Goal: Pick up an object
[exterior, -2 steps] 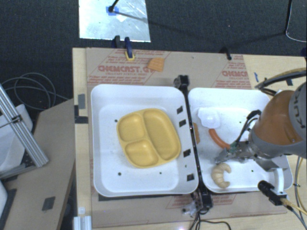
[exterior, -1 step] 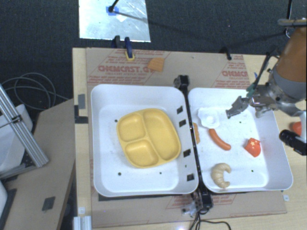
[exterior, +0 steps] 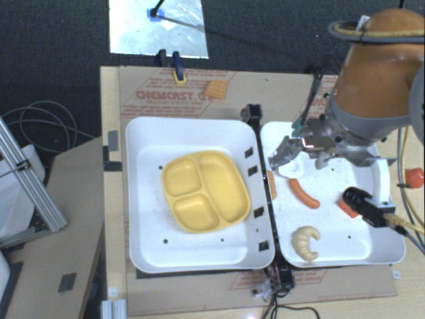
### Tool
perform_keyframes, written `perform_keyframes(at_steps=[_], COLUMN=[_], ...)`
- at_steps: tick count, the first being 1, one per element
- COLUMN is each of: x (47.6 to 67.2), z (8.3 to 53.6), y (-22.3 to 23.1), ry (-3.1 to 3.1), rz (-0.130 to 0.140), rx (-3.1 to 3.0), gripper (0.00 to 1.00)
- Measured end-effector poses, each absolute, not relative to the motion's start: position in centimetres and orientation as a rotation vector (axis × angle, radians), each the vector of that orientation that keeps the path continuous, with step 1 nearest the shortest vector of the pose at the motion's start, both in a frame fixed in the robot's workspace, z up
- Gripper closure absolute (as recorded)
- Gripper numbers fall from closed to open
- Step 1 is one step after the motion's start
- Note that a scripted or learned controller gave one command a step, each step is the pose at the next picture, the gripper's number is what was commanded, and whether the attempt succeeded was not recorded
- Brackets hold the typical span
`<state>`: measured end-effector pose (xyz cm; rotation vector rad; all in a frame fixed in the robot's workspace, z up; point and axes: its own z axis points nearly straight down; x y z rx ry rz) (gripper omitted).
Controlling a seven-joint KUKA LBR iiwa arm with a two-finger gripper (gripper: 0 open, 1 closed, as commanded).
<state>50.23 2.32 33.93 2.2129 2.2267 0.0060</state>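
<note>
1. The shiny metal claw (exterior: 284, 154) is hanging over a white plastic bin (exterior: 348, 246); nobody can tell if it is open or closed.
2. A smooth, long orange sausage (exterior: 304, 193) is lying near the claw, not touching.
3. A bumpy, curved croissant (exterior: 307, 240) is lying farther off.

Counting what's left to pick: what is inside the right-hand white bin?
The bin holds an orange sausage, a tan croissant and a red piece; the grey arm covers its far end.

Yellow tray (exterior: 206, 191), orange sausage (exterior: 304, 193), tan croissant (exterior: 307, 241), white bins (exterior: 149, 151).
</note>
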Motion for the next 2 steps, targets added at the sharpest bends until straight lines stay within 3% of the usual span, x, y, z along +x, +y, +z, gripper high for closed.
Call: perform_keyframes(at_steps=[1,2], x=[58.4,52.3], z=[48.9,36.7], y=[-5.5,-1.3], ry=[2.209,2.228], rz=[0.016,-0.001], rx=[2.211,2.217], gripper=[0.0,0.0])
